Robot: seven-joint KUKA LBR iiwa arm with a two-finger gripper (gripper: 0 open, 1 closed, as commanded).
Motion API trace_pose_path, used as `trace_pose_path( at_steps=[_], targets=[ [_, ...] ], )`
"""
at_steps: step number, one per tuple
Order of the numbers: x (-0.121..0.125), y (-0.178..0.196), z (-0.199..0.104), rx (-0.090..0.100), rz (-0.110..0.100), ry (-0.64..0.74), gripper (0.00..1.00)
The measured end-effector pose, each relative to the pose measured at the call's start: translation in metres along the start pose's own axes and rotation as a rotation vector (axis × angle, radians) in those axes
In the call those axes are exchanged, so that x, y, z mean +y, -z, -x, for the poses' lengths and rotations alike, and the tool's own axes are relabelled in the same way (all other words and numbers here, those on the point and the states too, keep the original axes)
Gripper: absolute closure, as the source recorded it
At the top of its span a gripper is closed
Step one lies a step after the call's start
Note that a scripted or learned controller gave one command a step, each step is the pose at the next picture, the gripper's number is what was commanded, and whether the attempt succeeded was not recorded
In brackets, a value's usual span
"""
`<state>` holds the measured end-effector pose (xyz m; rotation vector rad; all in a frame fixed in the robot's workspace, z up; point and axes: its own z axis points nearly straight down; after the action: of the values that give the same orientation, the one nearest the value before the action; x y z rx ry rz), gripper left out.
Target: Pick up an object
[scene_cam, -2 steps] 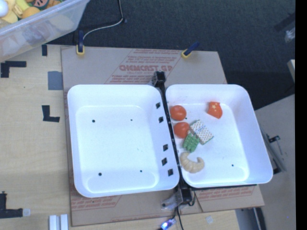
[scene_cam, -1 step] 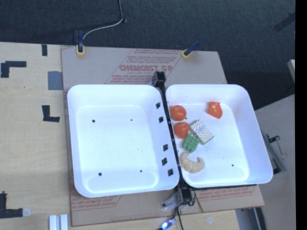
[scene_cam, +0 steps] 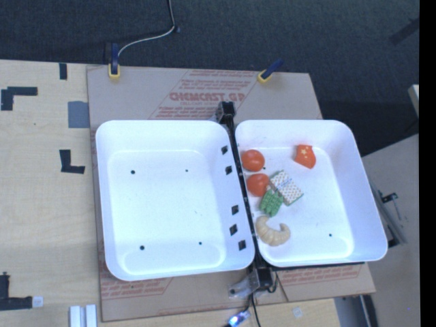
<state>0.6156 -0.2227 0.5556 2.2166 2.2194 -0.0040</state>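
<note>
Two shallow white bins are seen side by side on a brown board: a left bin (scene_cam: 116,203) and a right bin (scene_cam: 354,182), their inner rims touching along a black-clipped seam.

All pickable things are kept in the right bin, crowded toward its left wall beside the seam. This is judged to be a supply side, with the left bin held bare as a drop side.

Count, right bin:
- Red rounded pieces: three. One (scene_cam: 253,160) near the seam, a second (scene_cam: 257,184) just below it, a third (scene_cam: 305,156) well apart toward the far right.
- Green studded block (scene_cam: 271,202): one, touching a pale patterned block (scene_cam: 287,187): one.
- Cream curled piece (scene_cam: 273,233): one, nearest the front wall.

Total: six.

Gripper state: cannot be told from this view. No object is lifted; the pick is judged not yet begun.
</note>
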Motion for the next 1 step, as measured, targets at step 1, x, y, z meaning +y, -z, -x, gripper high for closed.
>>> trace_pose_path(
  at_steps=[1],
  targets=[
    [0.0050, -0.0359, -0.1009, 0.007, -0.005, 0.007, 1.00]
  ],
)
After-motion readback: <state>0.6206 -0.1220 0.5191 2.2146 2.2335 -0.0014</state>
